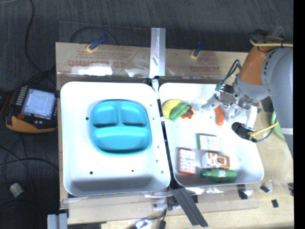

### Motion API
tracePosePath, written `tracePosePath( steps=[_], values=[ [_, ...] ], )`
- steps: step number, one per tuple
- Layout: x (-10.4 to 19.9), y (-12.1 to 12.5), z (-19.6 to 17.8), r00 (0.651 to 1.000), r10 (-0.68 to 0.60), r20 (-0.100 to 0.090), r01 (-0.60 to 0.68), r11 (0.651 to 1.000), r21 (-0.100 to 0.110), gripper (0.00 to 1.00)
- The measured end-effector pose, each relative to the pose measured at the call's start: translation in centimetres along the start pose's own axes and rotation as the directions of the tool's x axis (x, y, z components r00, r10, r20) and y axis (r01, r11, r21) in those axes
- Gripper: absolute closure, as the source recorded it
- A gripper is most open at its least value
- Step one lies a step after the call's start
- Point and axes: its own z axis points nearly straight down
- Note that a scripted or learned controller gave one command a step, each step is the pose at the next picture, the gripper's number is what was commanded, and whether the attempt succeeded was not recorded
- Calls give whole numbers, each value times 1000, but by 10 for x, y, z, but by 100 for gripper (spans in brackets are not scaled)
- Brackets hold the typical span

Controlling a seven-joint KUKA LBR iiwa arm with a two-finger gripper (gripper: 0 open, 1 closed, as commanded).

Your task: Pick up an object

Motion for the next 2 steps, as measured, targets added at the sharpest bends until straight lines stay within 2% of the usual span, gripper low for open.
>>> tracePosePath(
  steps=[1,2],
  values=[
    [1,-1,-8,1000,-1,0,1,1000,5,100],
    [26,-6,-89,987,-162,5,162,987,2,100]
  ],
)
